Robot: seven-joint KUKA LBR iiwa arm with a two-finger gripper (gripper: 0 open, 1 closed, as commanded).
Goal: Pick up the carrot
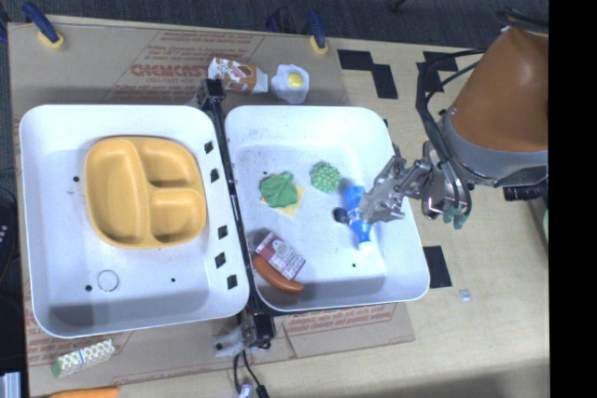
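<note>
The tool point(373, 208) is lowered onto a blue bottle point(355, 212); its grip state cannot be told. The arm point(499, 107) is extended from the right, over the right bin point(401, 266).

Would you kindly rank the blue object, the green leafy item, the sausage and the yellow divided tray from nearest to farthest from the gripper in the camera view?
1. Blue object, right bin, directly by the gripper.
2. Green leafy item, middle of the right bin.
3. Sausage, right bin's near-left corner.
4. Yellow divided tray, in the left bin.
</note>
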